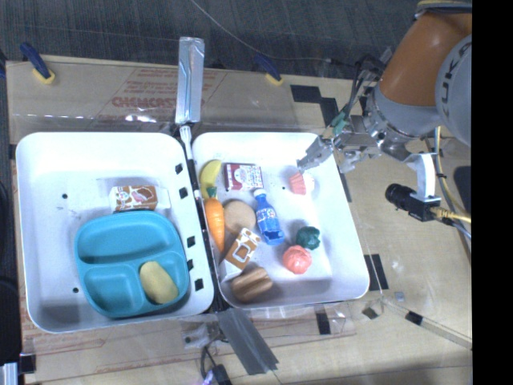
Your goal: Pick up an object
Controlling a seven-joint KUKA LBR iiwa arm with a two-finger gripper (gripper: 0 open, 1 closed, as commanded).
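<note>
My gripper (311,160) hangs over the upper right part of the right bin (346,247), tilted down to the left. Just below its tip lies a small pink piece (298,184); I see no contact between them, and nothing shows held. Further in the same bin lie a banana (210,175), a red-brown box (242,176), a blue bottle (267,216), a carrot (215,223), a tan potato (238,213), a small carton (241,249), a bun (251,282), a red tomato (296,259) and a green piece (308,237).
The left bin (40,167) holds a blue divided plate (120,247) with a yellow potato (159,281) in one compartment, and a small brown box (134,197) behind it. A grey divider post (189,79) stands between the bins. The arm's cables and a black fitting (409,200) hang at the right.
</note>
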